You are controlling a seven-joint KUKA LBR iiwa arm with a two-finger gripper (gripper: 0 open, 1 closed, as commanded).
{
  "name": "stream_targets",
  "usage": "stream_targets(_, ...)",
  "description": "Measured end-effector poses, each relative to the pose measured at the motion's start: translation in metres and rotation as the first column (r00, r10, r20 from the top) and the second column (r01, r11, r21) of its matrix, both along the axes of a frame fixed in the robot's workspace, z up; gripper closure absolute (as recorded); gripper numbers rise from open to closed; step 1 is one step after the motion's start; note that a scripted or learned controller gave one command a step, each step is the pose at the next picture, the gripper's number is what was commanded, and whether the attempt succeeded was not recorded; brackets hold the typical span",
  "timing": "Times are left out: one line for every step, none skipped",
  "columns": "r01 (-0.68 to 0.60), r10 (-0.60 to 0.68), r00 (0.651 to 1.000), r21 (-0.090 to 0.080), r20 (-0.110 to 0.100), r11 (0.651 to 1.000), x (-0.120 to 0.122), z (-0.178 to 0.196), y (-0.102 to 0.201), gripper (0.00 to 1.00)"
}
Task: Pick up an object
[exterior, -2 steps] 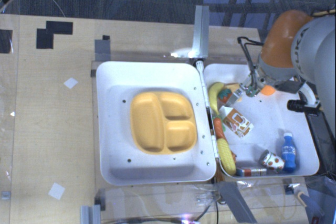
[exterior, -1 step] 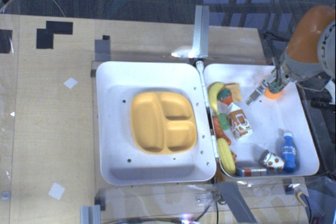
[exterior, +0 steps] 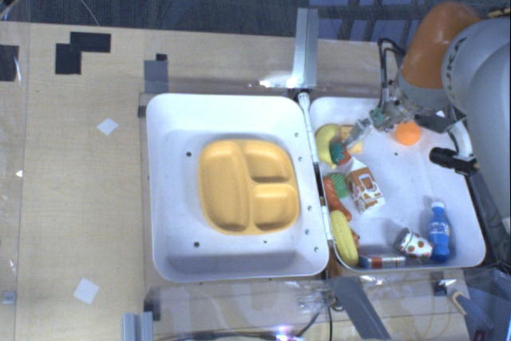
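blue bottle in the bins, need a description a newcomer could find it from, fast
Start at the right-hand white bin, the one crowded with toys beside the bin holding the yellow divided tray. Go to its near right corner, away from the gripper and the orange ball. The blue bottle lies there with a white cap; nothing else in the bin is blue.

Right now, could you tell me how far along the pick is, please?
Nothing looks picked yet: the toys still lie in the right bin. In hand: the gripper is low over that bin's far side, by the green toy and the orange ball. Left: grasping something and lifting it.
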State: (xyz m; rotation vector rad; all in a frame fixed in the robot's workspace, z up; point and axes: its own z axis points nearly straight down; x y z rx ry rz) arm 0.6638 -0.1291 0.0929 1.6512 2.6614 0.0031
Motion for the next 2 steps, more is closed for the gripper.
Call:
stream_targets(-0.009,0.009,1.0,0.002,0.007,1.0,0.0033,0.0155,0.003,1.0)
stream_targets(-0.01,0.01,1.0,0.003,0.004,1.0,0.0028,0.0141,0.0038,0.0)
